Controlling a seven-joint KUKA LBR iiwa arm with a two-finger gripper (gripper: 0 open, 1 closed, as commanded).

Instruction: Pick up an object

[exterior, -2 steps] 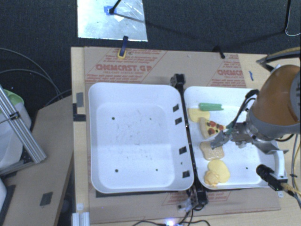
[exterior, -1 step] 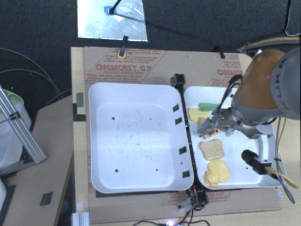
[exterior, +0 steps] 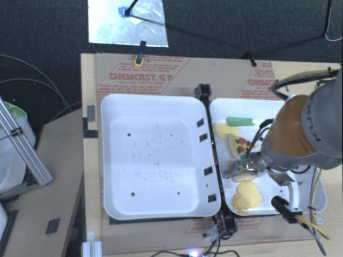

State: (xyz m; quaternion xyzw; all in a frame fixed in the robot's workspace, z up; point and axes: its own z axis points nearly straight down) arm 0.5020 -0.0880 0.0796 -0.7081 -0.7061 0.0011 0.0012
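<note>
My pincer [exterior: 239, 167] hung low in the right bin [exterior: 317, 197]; whether it gripped anything I couldn't tell. The pizza slice toy [exterior: 236, 144] lay just beyond it, long axis pointing away.

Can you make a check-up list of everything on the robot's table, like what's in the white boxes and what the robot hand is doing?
Surface: brown bench bearing the left bin and the right bin.
Job's things: in the right bin, a green stick, a yellow block, a pizza-slice toy and a yellow lumpy toy.
Clutter: nothing seen.
Grippers: gripper low in the right bin, between the pizza-slice toy and the yellow lumpy toy; grasp unclear.
Cables: black cables on the floor at left.
Surroundings: dark carpet, a shiny sheet, metal rails.
</note>
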